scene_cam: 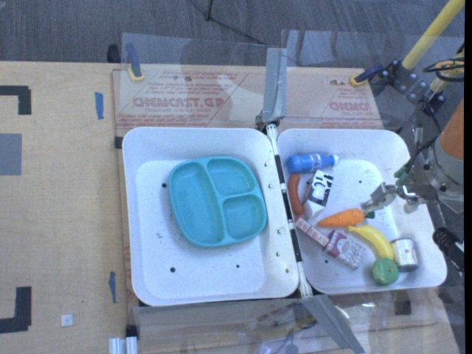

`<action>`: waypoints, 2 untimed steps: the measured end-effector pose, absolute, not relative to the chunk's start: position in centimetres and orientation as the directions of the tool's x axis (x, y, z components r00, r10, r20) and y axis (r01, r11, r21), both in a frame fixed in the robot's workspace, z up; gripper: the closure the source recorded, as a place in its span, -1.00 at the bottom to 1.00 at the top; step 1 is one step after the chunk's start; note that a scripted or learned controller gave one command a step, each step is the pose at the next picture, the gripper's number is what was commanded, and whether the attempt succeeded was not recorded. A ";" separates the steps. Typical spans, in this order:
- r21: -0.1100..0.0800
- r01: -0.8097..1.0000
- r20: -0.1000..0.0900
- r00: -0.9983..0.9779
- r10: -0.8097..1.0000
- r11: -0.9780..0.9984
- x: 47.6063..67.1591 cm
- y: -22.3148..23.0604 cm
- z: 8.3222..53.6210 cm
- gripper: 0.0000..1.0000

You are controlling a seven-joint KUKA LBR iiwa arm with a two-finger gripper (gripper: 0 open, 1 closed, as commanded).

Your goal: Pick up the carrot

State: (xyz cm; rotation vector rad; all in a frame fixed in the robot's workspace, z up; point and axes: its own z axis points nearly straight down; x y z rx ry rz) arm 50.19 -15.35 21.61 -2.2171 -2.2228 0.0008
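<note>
- The gripper (385, 198) hangs low in the right bin (354, 142), its metal fingers spread a little, with nothing between them; the nearer tip sits just beside the carrot's thick end, and whether it touches cannot be told
- The carrot (341, 217) is a smooth orange cone lying nearly flat on the bin floor, thick end toward the gripper, narrow tip pointing left
- Below it a curved yellow banana (373, 240) runs down to the right, ending near a round green fruit (384, 271) and a small shiny metal can (404, 254)
- A flat red and white packet (344, 248) lies just under the carrot, beside a long thin printed box (311, 232)
- A white carton with bold black lettering (320, 189) lies tilted above the carrot's tip
- A blue plastic bottle with a white cap (310, 161) rests on its side near the bin's back wall
- A smooth orange-red sausage shape (295, 194) lies along the bin's left wall
- The left bin (147, 153), matt white with rounded corners, bears a teal plastic plate with three compartments (217, 200)
</note>
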 end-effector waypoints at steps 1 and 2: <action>0.016 0.990 -0.006 -0.140 0.990 0.140 53.7 -14.9 10.2 -1.00; 0.030 0.991 -0.009 -0.133 0.991 0.133 54.0 -15.2 11.7 1.00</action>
